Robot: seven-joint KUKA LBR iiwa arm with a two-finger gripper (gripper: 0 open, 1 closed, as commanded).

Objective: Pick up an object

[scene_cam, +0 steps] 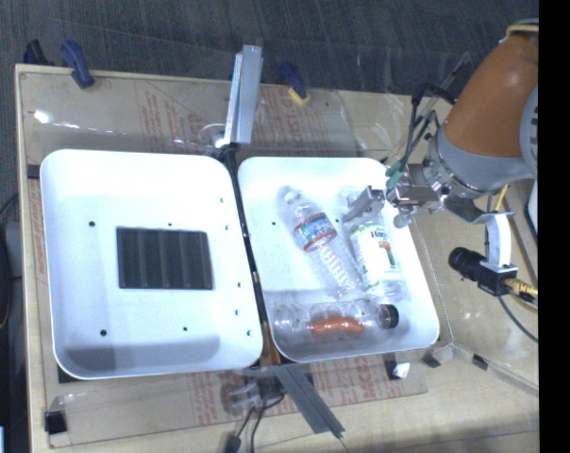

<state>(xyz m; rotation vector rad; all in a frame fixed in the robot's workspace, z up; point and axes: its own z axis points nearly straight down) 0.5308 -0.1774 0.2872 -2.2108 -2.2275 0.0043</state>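
The right white bin [266,187] holds three clear plastic bottles. One with a red and blue label [315,236] lies diagonally in the middle. Another with a white and green label [379,253] lies along the right wall. The third [332,324] lies across the front, with something orange inside and a black cap at its right end. My gripper [365,204] reaches in from the right and hangs over the bin's back right part, just above the top end of the white-and-green bottle. Nothing is seen held in it.
The left white bin [77,187] has a dark ribbed rectangle [164,258] on its floor. A grey metal post [243,92] rises behind the gap between the bins. Blue clamps [77,62] grip the bench's back edge. Cables and a black fitting [474,267] lie to the right.
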